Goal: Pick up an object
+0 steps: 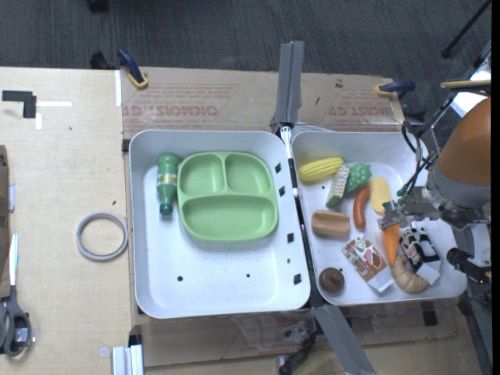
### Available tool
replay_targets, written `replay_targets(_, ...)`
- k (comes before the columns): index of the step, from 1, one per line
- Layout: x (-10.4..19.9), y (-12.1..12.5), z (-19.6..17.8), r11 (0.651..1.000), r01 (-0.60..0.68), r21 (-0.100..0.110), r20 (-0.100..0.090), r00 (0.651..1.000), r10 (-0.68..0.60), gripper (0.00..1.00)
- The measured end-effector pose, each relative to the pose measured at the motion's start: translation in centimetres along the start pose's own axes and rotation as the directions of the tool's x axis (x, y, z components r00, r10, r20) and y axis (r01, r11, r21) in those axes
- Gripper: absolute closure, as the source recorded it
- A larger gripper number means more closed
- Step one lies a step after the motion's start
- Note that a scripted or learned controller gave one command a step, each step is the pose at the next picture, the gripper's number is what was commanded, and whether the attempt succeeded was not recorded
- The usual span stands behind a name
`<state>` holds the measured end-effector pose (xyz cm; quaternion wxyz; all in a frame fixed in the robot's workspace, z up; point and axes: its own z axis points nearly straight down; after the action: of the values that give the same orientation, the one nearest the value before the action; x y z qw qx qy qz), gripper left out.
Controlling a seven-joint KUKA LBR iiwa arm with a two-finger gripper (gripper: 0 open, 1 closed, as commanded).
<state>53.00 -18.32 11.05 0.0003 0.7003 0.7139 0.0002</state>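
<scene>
Claw (pixel 393 216): low over the right bin (pixel 355 295), above the crowded toy food at its right side; how far it is open I cannot tell, and nothing is seen held in it
Likely target: the orange carrot (pixel 391 246) just below the claw, lying between the red-and-white packet (pixel 365 258) and the black-and-white toy (pixel 420 250); this is a guess from position
Risk, crowding: carrot, croissant (pixel 410 277), packet and the yellow piece (pixel 380 194) lie close or touching; a closing claw may catch two things, or push one aside and grip none
Risk, shape: the carrot is narrow and tapered, likely smooth plastic; it may slip out or roll
Risk, wall: the pile sits near the bin's right wall; a slanted approach could strike it
Other shapes: ridged yellow corn (pixel 320 169); knobbly green broccoli (pixel 358 177); glossy red sausage (pixel 359 207); rounded hot dog (pixel 330 223); brown chocolate lump (pixel 331 279)
Left bin (pixel 211 287): smooth green divided plate (pixel 228 196), green bottle (pixel 166 182) beside it
Counter (pixel 55 178): pale wood; tape ring (pixel 102 236)
</scene>
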Motion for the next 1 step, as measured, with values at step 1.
replay_targets(1,4.16,2.48,-11.51,0.980,-0.197,0.002,0.002,0.980,0.197,1.00)
